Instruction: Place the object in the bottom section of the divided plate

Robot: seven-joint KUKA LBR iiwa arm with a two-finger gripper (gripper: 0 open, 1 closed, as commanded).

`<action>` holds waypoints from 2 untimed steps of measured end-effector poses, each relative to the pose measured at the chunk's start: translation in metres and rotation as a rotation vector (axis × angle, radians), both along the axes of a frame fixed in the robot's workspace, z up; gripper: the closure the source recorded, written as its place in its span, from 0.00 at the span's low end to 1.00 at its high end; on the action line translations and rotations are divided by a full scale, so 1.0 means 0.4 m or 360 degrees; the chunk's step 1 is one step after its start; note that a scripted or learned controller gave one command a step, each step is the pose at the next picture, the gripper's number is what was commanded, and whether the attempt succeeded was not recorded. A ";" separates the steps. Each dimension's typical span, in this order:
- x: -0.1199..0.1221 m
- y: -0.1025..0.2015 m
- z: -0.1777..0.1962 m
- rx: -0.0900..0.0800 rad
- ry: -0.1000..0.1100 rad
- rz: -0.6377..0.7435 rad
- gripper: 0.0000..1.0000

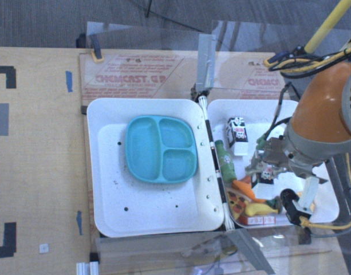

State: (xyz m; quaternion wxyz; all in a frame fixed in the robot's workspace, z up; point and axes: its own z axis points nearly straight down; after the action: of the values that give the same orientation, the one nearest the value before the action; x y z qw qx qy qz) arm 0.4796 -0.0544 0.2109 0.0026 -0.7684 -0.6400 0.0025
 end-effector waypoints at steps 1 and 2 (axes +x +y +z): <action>0.021 0.199 0.096 -0.0003 -0.0004 0.0073 1.00; 0.040 0.429 -0.025 -0.0003 0.0002 0.0102 1.00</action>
State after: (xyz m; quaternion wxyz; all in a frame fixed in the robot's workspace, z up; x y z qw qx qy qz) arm 0.4957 0.1171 0.2009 0.0022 -0.7475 -0.6642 0.0038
